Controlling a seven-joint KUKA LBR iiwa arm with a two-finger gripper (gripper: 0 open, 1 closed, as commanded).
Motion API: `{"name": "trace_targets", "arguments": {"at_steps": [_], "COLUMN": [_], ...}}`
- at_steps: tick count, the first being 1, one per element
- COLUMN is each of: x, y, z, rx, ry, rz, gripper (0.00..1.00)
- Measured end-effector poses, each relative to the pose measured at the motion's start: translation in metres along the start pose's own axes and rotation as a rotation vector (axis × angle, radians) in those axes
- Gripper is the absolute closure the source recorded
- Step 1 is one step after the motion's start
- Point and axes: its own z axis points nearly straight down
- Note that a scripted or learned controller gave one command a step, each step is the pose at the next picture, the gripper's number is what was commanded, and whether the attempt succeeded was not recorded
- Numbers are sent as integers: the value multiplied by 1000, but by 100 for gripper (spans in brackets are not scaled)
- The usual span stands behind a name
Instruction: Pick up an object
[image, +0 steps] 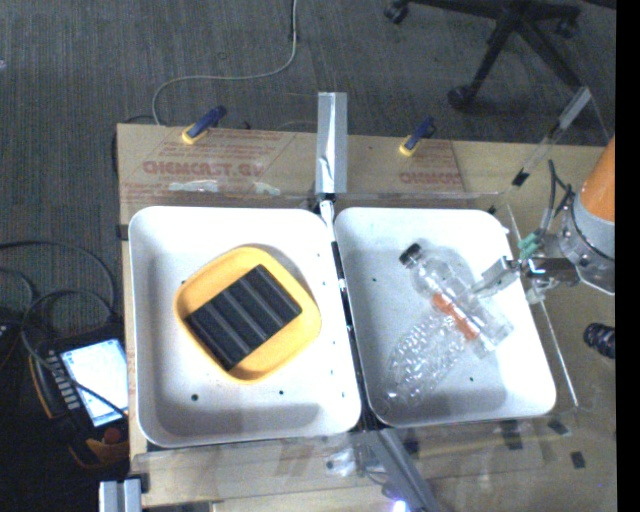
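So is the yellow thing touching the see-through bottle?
Apart. The camera view shows the yellow object in the left bin and the clear bottle in the right bin.

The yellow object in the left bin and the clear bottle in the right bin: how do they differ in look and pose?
The yellow object is opaque, broad and flat, with a black ribbed top; the clear bottle is see-through and slim, with a dark cap. The yellow object fills much of the left bin; the clear bottle lies on its side, slanted, in the right bin. Both rest on a bin floor.
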Motion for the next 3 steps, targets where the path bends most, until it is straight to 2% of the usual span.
{"name": "trace_targets", "arguments": {"at_steps": [1,2,3], "x": [-21,-23,-37], "y": [42,69,80], "z": [143,172,173], "rx": [0,-24,-2], "ry": [2,-11,18], "rz": [-136,-217,-115], "gripper": [0,0,0]}}
